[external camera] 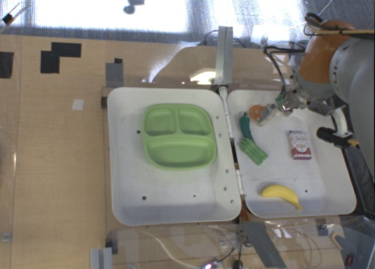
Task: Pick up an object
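Note:
My gripper (268, 113) hangs low over the back of the right bin (328, 203), reaching in from the upper right. Its tip is right beside a small orange object (255, 111); I cannot tell whether they touch. A green ridged object (251, 142) lies near the bin's left wall, just in front of the gripper. Right of the middle lies a red and white box (300, 145). A yellow banana (281, 194) rests near the front edge.
The left bin (129, 197) holds a green divided plate (179, 136). A metal post (224, 57) stands behind the divider between the bins. The grey arm with its orange band (319, 57) fills the upper right corner.

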Motion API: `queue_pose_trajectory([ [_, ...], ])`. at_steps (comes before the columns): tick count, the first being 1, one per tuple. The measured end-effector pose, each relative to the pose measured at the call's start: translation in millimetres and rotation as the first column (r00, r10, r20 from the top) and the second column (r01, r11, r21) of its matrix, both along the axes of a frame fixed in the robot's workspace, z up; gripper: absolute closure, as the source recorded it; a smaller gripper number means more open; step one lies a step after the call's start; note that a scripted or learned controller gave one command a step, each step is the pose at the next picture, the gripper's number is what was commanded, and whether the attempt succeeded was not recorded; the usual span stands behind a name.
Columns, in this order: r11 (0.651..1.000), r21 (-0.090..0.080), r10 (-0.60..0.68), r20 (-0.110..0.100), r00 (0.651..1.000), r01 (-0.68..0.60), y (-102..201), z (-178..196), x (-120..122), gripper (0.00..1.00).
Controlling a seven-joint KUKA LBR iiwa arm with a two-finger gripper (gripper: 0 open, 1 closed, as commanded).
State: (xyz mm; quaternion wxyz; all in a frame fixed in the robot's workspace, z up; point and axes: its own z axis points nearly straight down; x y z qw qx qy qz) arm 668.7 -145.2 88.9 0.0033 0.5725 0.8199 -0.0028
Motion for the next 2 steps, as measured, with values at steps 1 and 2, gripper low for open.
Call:
queue_pose_trajectory([
  [1, 0.998, -0.008, 0.065, -0.003, 0.998, -0.065, 38.9, 0.9, -0.9, 0.0],
  [2, 0.997, 0.0, 0.073, 0.014, 0.997, -0.073, 46.1, 15.4, 4.0, 1.0],
])
